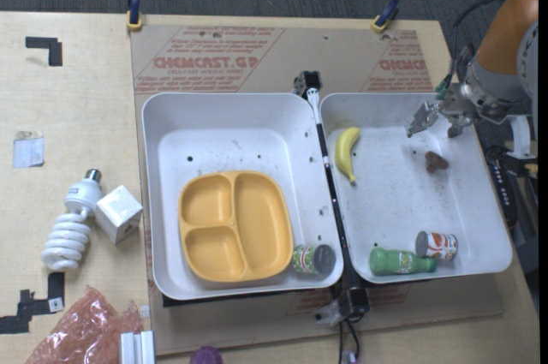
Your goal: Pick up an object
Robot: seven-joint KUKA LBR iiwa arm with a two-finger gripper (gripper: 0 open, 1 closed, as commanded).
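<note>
- I am hanging my two-finger gripper (425,119) over the far right corner of the right white plastic bin (479,208), with my grey arm and its orange band (512,26) reaching in from three o'clock.
- My fingers are standing a little apart with nothing between them, so I am reading the gripper as open and empty.
- The nearest candidate is the small brown lumpy object (436,161), lying on the bin floor just beside my fingertips at about five o'clock; it is too small for me to say what it is, though it is looking light and compact, so I would be closing across its middle.
- The yellow curved banana (346,152) is lying near the bin's left wall, at about eight o'clock from my gripper and further off; I am judging it light, smooth and likely stiff, best pinched across the middle of the curve.
- The green plastic bottle (402,261) and the small orange-and-white can (437,245) are lying on their sides near the front wall, at about six o'clock and well apart from me; both are round and likely to roll or slip, so I would be gripping across the body.
</note>
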